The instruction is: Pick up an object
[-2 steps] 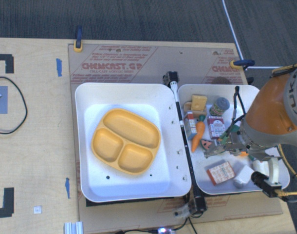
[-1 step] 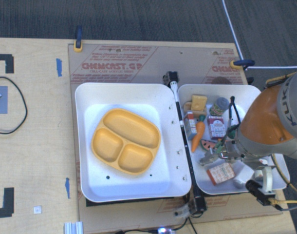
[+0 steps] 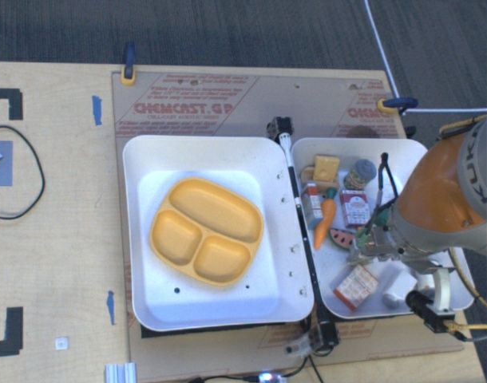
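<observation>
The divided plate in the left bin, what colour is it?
Yellow-orange plate, seen in the camera view.

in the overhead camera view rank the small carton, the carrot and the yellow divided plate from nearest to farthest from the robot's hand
The hand is low in the right bin.
1. Small carton: just below the hand in the view, same bin.
2. Carrot: to the hand's left in the view, near the bin's left wall.
3. Yellow divided plate: in the left bin, farthest.

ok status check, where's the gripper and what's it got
Two-finger gripper low over right white bin, finger state unclear. Nothing seen held. Orange toy carrot, red-and-white carton, watermelon slice toy crowded close. Yellow divided plate in left bin.
</observation>
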`<state>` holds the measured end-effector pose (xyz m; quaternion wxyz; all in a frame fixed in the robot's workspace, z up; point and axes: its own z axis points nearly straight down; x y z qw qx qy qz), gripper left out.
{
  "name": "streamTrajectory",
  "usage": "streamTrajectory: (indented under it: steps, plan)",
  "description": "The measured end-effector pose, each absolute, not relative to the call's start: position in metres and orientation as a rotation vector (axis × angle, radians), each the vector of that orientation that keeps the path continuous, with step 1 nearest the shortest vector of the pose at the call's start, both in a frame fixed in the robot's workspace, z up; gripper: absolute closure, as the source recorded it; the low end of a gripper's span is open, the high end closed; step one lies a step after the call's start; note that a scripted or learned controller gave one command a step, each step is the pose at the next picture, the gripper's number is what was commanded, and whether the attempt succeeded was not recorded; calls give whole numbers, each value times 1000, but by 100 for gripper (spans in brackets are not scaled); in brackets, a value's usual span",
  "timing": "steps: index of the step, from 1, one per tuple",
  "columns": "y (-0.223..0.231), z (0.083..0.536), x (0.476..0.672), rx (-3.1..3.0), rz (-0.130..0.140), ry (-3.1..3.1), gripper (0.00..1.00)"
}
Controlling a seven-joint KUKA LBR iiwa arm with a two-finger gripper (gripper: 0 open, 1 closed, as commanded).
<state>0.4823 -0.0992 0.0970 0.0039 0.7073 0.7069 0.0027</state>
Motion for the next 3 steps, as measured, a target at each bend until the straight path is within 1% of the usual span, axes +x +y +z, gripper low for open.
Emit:
streamTrajectory:
  steps: [1, 2, 3]
  plan:
    - [-17, 185, 489, 2219, 4, 2222, 100]
    - [-17, 185, 488, 2219, 3, 2222, 0]
    - [-17, 185, 488, 2219, 3, 2222, 0]
